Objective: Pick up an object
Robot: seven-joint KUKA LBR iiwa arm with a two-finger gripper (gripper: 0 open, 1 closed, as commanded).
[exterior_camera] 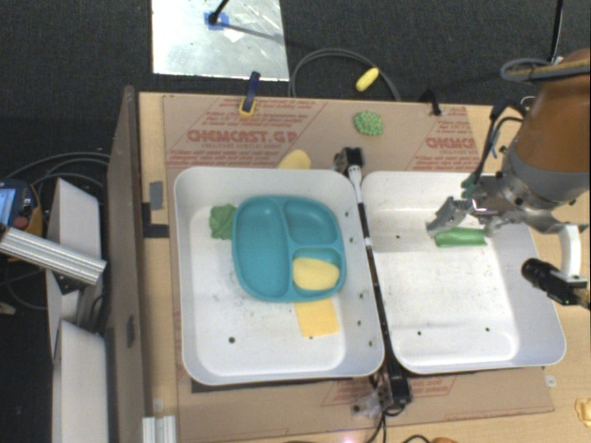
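Observation:
A small green stick-shaped object [462, 239] lies in the right bin [452, 312], near its far right side. My gripper [459, 218] hangs just above and slightly behind it, close to the bin floor, and partly overlaps its far edge. The grey arm with its orange band comes in from the right edge. Whether the gripper touches the green object cannot be told from this angle.
The left bin [199, 340] holds a blue divided plate [268, 247] with a yellow piece [315, 272] in one compartment. A flat yellow slice [319, 318] and a green leafy piece [222, 221] lie beside it. A green round item [368, 123] sits on the cardboard behind the bins.

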